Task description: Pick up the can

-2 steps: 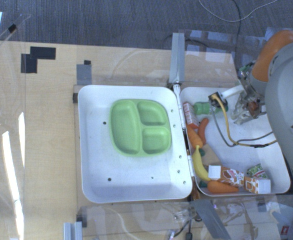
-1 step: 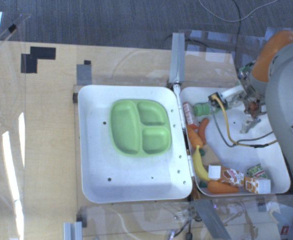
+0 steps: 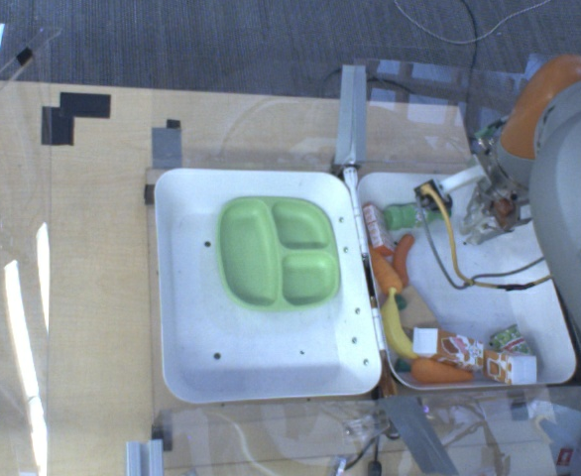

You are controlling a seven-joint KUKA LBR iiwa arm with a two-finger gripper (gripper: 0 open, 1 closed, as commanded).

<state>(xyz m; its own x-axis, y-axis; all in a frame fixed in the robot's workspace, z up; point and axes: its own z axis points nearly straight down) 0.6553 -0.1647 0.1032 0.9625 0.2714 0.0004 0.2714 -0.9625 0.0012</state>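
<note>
The can (image 3: 373, 226), a slim red-and-white cylinder, lies on its side along the left wall of the right bin (image 3: 528, 266), near the far corner. A green object (image 3: 402, 215) lies right beside it. My gripper (image 3: 489, 211) hangs over the far right part of the same bin, well to the right of the can and apart from it. Nothing shows in the gripper. A yellow cable (image 3: 447, 251) loops down from the wrist over the bin floor.
Below the can are a carrot (image 3: 400, 256), a banana (image 3: 398, 327) and another carrot (image 3: 439, 371). A white cube (image 3: 425, 341) and small cartons (image 3: 514, 365) line the near wall. The left bin (image 3: 186, 296) holds a green divided plate (image 3: 279, 252).
</note>
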